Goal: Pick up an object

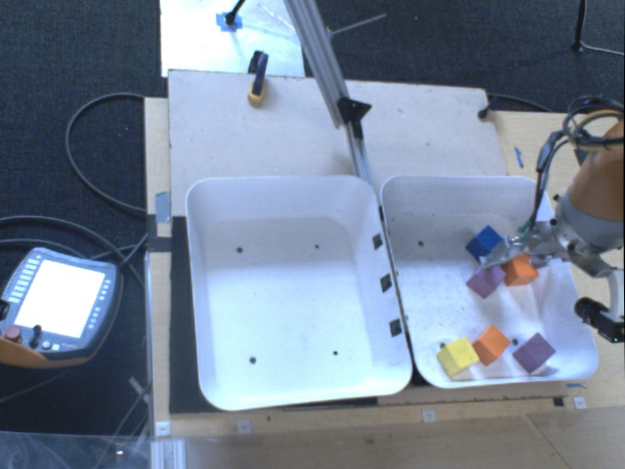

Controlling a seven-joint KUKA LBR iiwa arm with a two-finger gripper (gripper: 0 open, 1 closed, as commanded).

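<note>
Clearly the pickable things are all small cubes lying in the right bin (420, 213), the one nearer the arm. Taking the blue cube (482, 242) as landmark: a purple cube (485, 281) lies just below it, an orange cube (521, 271) sits below and to its right, touching or nearly touching the purple one, and further down toward the bin's near wall come a yellow cube (456, 357), a second orange cube (491, 344) and a second purple cube (533, 352).

The gripper (520, 253) hangs just right of the blue cube, over the upper orange one. Whether its tips are spread or pressed together I cannot tell (they blur into the cubes beneath), and nothing can be seen pinched between them.

As a judgement, these cubes look light and stiff, probably wood or foam, with flat matte faces that should not slip much and will not break. The sensible hold is across two opposite flat faces, near mid-height. The upper orange cube is crowded by its purple neighbour, so one side may be blocked; the blue cube, tilted on an edge by the look of it, could roll away if nudged.
</note>
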